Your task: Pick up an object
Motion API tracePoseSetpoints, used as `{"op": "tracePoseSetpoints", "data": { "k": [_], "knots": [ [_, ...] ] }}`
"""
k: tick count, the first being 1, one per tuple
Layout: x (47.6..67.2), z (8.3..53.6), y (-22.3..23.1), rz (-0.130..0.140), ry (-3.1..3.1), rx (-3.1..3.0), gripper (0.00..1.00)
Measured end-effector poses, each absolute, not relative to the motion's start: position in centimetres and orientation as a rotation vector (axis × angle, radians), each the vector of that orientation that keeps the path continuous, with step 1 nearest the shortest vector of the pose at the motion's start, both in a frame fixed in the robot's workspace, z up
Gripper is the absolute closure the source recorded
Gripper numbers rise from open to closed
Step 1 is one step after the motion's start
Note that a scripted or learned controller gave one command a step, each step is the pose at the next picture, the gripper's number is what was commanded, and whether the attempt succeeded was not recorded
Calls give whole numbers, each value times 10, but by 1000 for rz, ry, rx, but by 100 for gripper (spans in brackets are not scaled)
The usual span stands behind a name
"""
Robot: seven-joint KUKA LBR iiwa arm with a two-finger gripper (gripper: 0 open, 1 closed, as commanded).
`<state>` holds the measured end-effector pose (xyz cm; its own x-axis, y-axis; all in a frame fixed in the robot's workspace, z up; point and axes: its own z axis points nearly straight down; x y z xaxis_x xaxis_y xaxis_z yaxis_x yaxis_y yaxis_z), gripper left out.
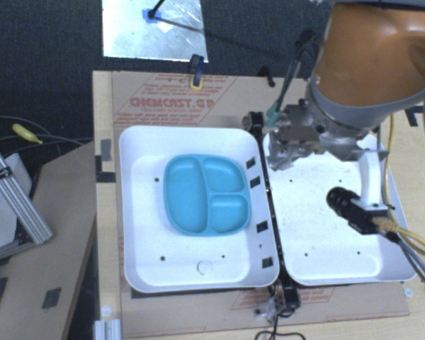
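Left bin (138, 261): blue divided plate (205, 193) lying flat mid-bin, plus a small clear disc (205, 267) near the front. Gripper (283, 147) sits over the right bin (340, 261) far-left corner; grip state: can't tell. Risk: the plate's low, flat rim could slip a pinch.

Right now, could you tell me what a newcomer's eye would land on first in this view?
Probably the bright blue divided plate lying in the middle of the left bin. Next, the bulky orange-banded arm looming at upper right, its gripper low over the right bin's far-left corner.
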<state>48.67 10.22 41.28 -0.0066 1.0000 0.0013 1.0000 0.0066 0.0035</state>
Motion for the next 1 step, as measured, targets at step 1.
{"op": "tracePoseSetpoints", "data": {
  "k": [1],
  "knots": [
    [487, 452, 91, 7, 2224, 2215, 100]
  ]
}}
